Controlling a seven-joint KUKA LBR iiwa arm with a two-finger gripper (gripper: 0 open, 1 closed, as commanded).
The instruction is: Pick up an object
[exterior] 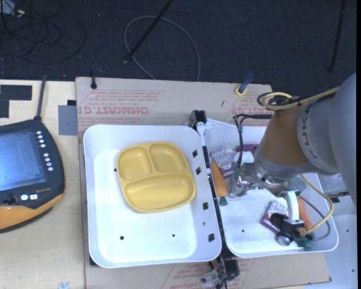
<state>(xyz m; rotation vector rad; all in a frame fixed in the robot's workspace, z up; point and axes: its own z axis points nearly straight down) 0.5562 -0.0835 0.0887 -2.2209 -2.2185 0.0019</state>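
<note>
The left bin (108,233) has bare floor along its near and left edges, and a yellow divided plate (156,176) lies in its middle, well clear of the walls. The right bin (253,239) is tighter. An orange stick-shaped object (216,182) lies along the shared rim where the two bins meet, with a crumpled wrapper (224,158) just behind it. A maroon packet (273,214) sits toward the near right corner, leaving a bare strip of floor along the bin's near left side. Both bins rest on a cardboard sheet (144,101) on the desk (36,257). A teach pendant (18,167) lies off to the left, cut by the picture's edge. The arm (316,134) reaches in from the right, and its orange band (283,140) hangs over the far half of the right bin. It bends down so that the gripper (237,184) sits low near the bin's left side, just beside the orange stick-shaped object and the crumpled wrapper. The wrist covers the gripper from above, so it cannot be told whether it is spread or closed, or whether it touches either object. The arm's bulk also hides the far right part of the bin floor.
</note>
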